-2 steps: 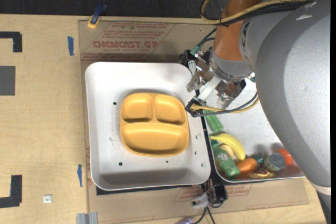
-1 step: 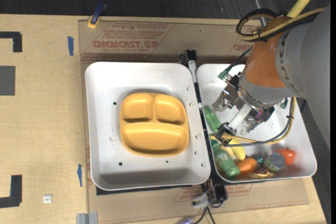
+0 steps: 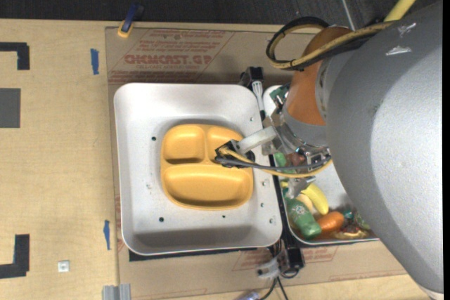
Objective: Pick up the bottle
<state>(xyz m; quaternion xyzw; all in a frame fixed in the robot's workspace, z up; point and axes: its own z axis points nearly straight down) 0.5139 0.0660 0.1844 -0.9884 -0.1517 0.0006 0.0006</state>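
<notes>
While the arm hung over the right bin and hid most of it, the gripper sat low at that bin's nine o'clock edge, beside the wall shared with the left bin. Whether it was released or clenched could not be told, and nothing showed in its grasp.

The likeliest bottle was a green piece at the gripper's six o'clock, lying among a yellow banana and an orange piece; its shape was too small to be sure. A yellow plate lay in the left bin, at nine o'clock, and was no part of the job.

To do the step well, the gripper probably needed to shift toward six o'clock, centre over the green piece, straddle its narrow width clear of the banana, and descend straight before closing.
</notes>
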